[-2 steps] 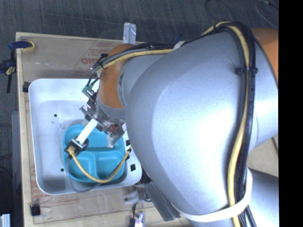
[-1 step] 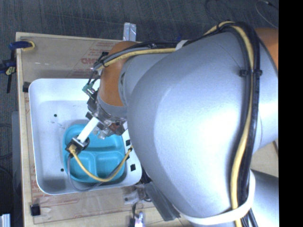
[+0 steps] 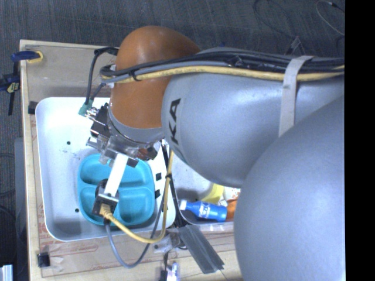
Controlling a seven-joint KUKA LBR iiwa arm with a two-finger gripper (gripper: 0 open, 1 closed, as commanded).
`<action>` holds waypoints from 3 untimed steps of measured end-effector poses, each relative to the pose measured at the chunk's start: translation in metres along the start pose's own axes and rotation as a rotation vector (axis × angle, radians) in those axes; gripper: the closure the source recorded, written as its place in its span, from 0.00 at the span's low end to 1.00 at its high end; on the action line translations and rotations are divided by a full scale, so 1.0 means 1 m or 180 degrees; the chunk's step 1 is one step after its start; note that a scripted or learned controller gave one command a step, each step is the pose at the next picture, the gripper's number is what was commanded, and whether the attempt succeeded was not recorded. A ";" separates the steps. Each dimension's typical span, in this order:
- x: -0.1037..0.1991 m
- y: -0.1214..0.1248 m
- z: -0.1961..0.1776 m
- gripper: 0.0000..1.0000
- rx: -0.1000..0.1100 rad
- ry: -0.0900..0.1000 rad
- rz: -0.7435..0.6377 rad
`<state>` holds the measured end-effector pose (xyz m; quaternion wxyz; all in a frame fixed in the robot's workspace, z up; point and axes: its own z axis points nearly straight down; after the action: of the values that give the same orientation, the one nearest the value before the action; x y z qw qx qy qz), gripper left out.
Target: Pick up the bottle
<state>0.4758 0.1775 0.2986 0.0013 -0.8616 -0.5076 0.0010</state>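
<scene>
The bottle is blue with a white cap and a label. It lies on its side in the right bin, near that bin's front left corner, cap pointing left. My gripper hangs under the orange wrist band over the left bin, just above the back edge of a blue divided tray. The gripper is well to the left of the bottle and apart from it. The grey arm hides most of the right bin.
A yellow object and an orange object lie right behind the bottle, partly under the arm. The white wall between the two bins runs between the tray and the bottle. A grey metal bracket sticks out at the bench front.
</scene>
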 end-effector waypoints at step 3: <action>0.035 -0.020 0.038 1.00 -0.0002 -0.0009 0.1349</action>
<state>0.4754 0.2174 0.2609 0.0001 -0.9491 -0.3150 0.0023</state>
